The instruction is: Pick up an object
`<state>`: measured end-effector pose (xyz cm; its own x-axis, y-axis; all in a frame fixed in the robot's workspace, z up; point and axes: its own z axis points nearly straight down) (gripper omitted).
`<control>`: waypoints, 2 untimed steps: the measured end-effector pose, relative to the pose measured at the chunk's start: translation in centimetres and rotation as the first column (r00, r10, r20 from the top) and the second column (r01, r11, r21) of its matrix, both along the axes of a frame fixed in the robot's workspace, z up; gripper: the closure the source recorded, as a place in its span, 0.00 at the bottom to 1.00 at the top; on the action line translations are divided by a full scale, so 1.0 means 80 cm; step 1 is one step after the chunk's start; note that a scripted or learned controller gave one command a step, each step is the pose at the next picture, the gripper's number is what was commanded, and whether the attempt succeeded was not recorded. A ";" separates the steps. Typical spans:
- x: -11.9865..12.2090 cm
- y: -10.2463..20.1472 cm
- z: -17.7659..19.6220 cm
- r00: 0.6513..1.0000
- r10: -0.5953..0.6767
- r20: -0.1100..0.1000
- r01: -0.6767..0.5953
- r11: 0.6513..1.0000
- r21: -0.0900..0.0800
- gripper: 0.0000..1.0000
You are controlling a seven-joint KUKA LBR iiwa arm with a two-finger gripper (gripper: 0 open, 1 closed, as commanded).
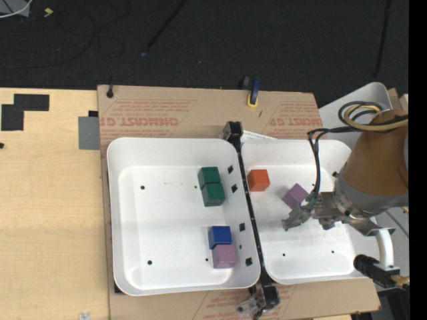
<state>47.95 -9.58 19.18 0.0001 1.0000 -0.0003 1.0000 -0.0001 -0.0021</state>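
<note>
Right, the purple block (294, 195) lies tilted in the right bin (337, 265), near the orange block (258, 179), and it's the nearest thing to me, so that's my target; my pincer (294, 220) hangs just below it, whether apart or together I cannot tell, nothing visibly held; green, blue and pink blocks sit across the divider

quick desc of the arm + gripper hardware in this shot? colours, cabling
The arm is bulky and rounded: a wide orange band over a grey wrist section. A black cable loops along its left side, with coiled cabling above. The gripper is dark grey metal with two slim fingers.
</note>
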 end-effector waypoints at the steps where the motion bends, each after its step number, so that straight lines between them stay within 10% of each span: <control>1: 0.061 0.018 -0.135 1.000 0.000 0.003 0.000 1.000 -0.002 0.00; 2: 0.068 0.093 -0.066 1.000 0.003 -0.003 -0.003 1.000 0.006 0.00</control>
<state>53.35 -2.15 13.87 -0.0026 1.0000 0.0059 1.0000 0.0026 -0.0055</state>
